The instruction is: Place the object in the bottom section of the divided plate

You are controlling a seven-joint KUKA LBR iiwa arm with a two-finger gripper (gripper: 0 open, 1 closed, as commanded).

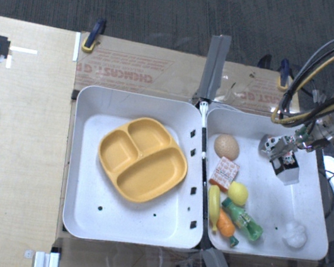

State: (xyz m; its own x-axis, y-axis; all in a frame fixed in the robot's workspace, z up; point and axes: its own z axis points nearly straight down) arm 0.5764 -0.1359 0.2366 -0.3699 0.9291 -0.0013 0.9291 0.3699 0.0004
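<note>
A yellow divided plate (143, 159) lies in the left bin (77, 210), with two small sections at its upper left and one large section at its lower right. All three sections hold nothing. My gripper (283, 158) hangs over the upper right part of the right bin (317, 207), apart from the objects there. Those objects are a tan egg-shaped ball (227, 146), a red and white packet (225, 172), a yellow lemon (238, 193), a banana (213, 203), a carrot (225, 226) and a green bottle (243, 220).
A clear crumpled item (294, 234) lies in the right bin's lower right corner. A grey divider bar (214, 68) stands between the bins at the back. Cardboard (140, 67) lies behind the bins. Cables (319, 67) arc above the arm.
</note>
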